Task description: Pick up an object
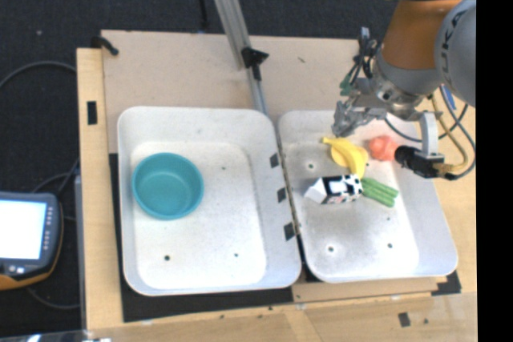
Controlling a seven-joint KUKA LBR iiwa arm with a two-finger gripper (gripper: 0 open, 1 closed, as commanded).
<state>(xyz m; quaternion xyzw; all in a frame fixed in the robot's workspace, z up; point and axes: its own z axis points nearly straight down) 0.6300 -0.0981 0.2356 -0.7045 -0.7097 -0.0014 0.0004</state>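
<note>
The gripper (346, 121) hangs over the right bin's (417, 252) far edge; I cannot tell how its jaws stand. Below lie a banana (347, 154), cow-print carton (335, 189), green stick (378, 192) and pink ball (381, 147). A teal bowl (167, 185) sits in the left bin (232, 252).

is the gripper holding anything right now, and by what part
Nothing is held. The gripper hangs above the right bin, just beyond the banana, with nothing seen between its fingers.
</note>
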